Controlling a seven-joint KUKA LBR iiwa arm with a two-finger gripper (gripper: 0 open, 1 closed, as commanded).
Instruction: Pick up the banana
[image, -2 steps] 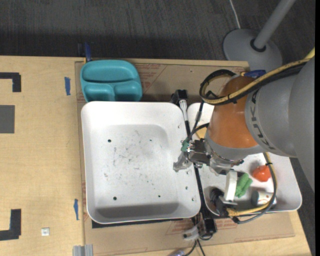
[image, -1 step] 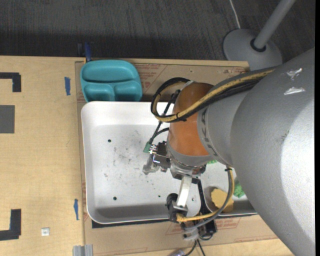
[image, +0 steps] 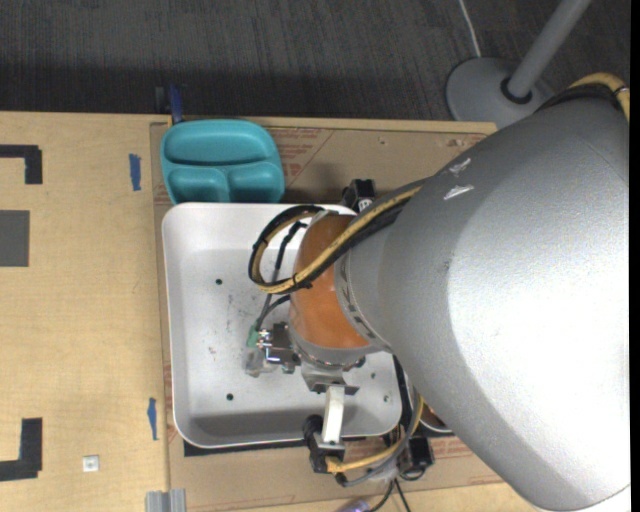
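One grey arm spans the right side, its orange band over the white bin. A teal divided tray lies just beyond the bin's far rim. The gripper hangs low inside the bin; its state cannot be told. The banana's position cannot be told.

A white bin, a teal tray, a grey arm with an orange band.
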